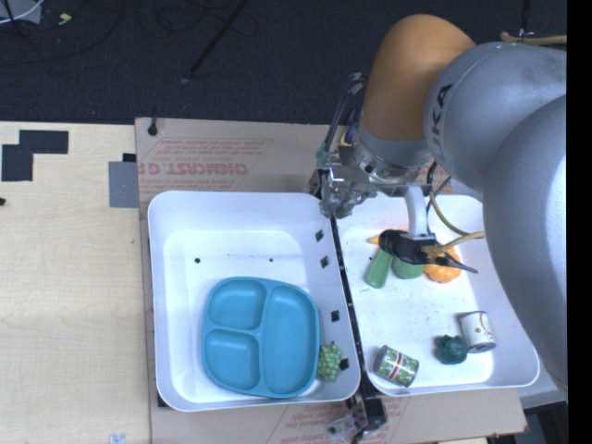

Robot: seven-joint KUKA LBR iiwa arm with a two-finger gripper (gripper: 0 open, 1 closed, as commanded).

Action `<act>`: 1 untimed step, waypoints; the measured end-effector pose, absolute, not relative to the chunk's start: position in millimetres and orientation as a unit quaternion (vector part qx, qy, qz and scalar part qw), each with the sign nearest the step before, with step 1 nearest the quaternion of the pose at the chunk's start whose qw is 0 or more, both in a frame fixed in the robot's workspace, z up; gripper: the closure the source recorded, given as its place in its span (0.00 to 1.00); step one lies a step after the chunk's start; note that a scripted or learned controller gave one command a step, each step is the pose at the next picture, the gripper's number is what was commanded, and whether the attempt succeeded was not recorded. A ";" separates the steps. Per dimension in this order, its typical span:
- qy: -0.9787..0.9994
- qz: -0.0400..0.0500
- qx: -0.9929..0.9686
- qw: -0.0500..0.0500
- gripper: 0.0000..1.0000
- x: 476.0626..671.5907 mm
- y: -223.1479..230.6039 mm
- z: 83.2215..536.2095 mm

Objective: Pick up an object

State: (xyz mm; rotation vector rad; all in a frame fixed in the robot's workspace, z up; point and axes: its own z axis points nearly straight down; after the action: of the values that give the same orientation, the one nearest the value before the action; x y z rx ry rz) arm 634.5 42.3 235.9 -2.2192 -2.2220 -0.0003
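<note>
Right now my grey robot arm with the orange band [416, 72] reaches in from the right side of the frame. Its two-finger pincer [333, 197] sits just above the middle, over the top end of the wall where the two bins meet. I cannot tell if the pincer is spread or pressed together; it looks too dark and small from up here.

The thing nearest to it is a short green plastic tube [377, 269]. It lies tilted in the shallow white right bin [416, 313], a little lower than the pincer and to its right, not touching it. To the right of the tube I see a small orange lump [446, 272].

Further down, near the bottom edge of that bin, lie a little tin with a green and red label [397, 365], a small dark green lump [451, 349] and a shiny silver tin [475, 330]. All three are well apart from the pincer.

The shallow white left bin [185, 211] holds a blue plastic plate with three parts [259, 333], in the lower middle of the frame. A bumpy light green lump [328, 361] lies just beside the plate's lower right corner.
</note>
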 end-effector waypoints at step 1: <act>-0.708 0.002 -0.706 0.001 1.00 637.2 41.6 216.2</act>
State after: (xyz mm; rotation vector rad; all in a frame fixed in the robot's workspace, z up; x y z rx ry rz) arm 637.2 41.6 216.2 -2.2174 -2.2215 0.0056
